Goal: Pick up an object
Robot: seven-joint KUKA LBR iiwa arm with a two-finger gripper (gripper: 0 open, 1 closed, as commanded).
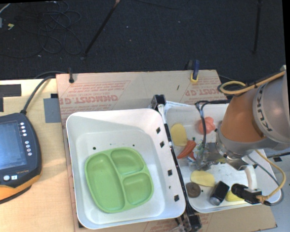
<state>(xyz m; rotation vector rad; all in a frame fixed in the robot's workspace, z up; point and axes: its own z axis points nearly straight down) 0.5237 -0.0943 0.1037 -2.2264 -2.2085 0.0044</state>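
Note:
The right bin (pixel 184 109) holds several small objects. A pale yellow piece (pixel 178 133) lies at its left wall, with a red-orange piece (pixel 187 148) just below it. A salmon-pink item (pixel 206 125) sits further back. Nearer the front are a yellow piece (pixel 203 178), a brown round disc (pixel 192 189) and a black cylinder (pixel 218 193). My gripper (pixel 203 154) reaches down into the middle of this bin, right beside the red-orange piece and above the yellow one. The orange wrist band (pixel 239 121) hides the bin's right half.
The left bin (pixel 111 123) carries a green divided plate (pixel 119 178). A tablet-like pendant (pixel 8 150) lies on the bench at far left. Cables (pixel 268 179) loop over the right bin's right side. A black clip (pixel 159 101) sits where the bins meet.

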